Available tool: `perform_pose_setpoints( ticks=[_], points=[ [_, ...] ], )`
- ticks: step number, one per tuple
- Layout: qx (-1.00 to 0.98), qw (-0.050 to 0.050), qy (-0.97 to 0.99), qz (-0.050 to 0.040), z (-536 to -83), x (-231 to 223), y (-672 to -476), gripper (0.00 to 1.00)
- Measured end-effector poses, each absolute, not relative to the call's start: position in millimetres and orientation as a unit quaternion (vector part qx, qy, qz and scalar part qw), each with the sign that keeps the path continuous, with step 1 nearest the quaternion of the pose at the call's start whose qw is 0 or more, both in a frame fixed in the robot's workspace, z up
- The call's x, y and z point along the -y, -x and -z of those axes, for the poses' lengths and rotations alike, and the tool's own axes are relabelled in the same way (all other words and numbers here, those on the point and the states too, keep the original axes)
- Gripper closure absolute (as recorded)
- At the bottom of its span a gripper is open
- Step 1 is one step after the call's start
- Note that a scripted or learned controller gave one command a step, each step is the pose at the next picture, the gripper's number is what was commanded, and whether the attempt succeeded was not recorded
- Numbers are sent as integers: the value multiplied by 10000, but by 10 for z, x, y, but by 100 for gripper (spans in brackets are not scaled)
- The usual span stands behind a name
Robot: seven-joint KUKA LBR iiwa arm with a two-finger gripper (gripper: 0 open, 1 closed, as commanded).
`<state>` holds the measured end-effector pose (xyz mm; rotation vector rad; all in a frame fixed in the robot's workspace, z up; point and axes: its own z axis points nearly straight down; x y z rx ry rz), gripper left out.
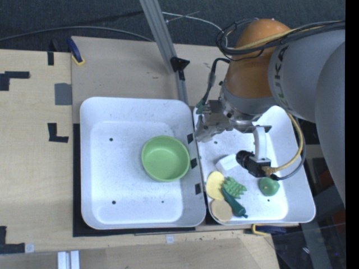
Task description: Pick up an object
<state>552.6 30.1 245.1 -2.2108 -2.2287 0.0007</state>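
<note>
My gripper (206, 129) hangs over the upper left corner of the right bin (297, 206), close to the divider between the bins. Below it in that bin lie a small white block (226, 163), a yellow round piece (215, 184), a tan round piece (221, 210), a dark green leafy toy (233, 195) and a small green ball-like thing (268, 186). I see nothing held by the gripper. A light green bowl (165, 158) stands upright in the left bin (101, 122), right of its middle.
The grey arm with its orange band (255, 55) covers the upper part of the right bin. A slanted grey metal pole (162, 35) rises behind the left bin. Wooden bench surface surrounds both bins.
</note>
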Motion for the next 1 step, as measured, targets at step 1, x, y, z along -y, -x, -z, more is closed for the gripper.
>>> perform_pose_setpoints(
  ticks=[1],
  points=[
    [7094, 16, 7048, -14, -2228, -817, -5625, 100]
  ],
)
